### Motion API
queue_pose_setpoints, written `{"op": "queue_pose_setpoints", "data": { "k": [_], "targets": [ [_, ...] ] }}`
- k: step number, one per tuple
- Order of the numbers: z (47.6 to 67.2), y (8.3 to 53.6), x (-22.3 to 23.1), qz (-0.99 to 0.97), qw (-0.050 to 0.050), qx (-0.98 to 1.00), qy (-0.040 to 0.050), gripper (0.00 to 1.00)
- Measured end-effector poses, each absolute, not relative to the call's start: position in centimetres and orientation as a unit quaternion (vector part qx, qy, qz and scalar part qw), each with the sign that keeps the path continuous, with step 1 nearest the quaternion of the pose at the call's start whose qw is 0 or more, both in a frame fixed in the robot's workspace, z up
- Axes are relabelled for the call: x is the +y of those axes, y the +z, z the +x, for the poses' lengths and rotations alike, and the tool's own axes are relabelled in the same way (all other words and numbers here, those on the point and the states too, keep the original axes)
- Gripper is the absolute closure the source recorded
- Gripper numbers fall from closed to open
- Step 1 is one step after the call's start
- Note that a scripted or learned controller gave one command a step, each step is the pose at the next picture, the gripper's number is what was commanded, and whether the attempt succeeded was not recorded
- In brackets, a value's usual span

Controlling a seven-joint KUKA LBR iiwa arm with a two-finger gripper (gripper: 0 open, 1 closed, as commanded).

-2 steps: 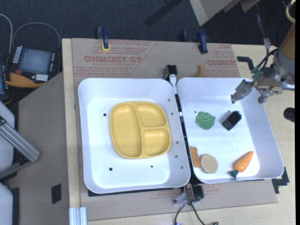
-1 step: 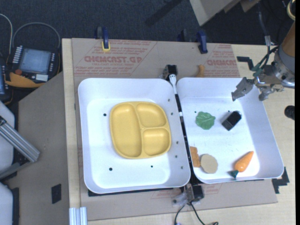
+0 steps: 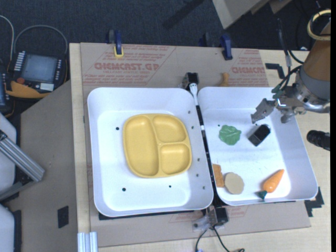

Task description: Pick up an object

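In the right bin [image 3: 294, 156] lie a green leafy piece [image 3: 229, 134], a black block [image 3: 259, 135], a tan round piece [image 3: 234, 183] with a small orange bit beside it, and an orange carrot [image 3: 273, 181]. My gripper [image 3: 274, 112] hangs over the bin's upper right part, just above and right of the black block. Its two grey fingers [image 3: 261, 111] are spread apart and nothing sits between them.
The left bin [image 3: 102, 156] holds a yellow divided plate [image 3: 156, 143]. A black hinge strip [image 3: 199, 125] runs between the two bins. Blue clamps [image 3: 118, 43] stand at the board's far edge. A pendant screen [image 3: 37, 70] lies off the bench at the left.
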State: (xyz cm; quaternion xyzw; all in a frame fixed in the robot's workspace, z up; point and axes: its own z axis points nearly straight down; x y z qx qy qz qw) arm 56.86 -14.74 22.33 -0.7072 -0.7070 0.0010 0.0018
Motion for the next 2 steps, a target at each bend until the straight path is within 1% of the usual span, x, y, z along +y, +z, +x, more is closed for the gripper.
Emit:
{"op": "queue_pose_setpoints", "data": {
  "k": [1, 2],
  "targets": [
    [57.0, 16.2, -15.2, -0.707, 0.002, -0.707, 0.0011, 0.0],
    [57.6, 11.0, -16.1, -0.707, 0.001, -0.707, 0.0005, 0.0]
  ]
}}
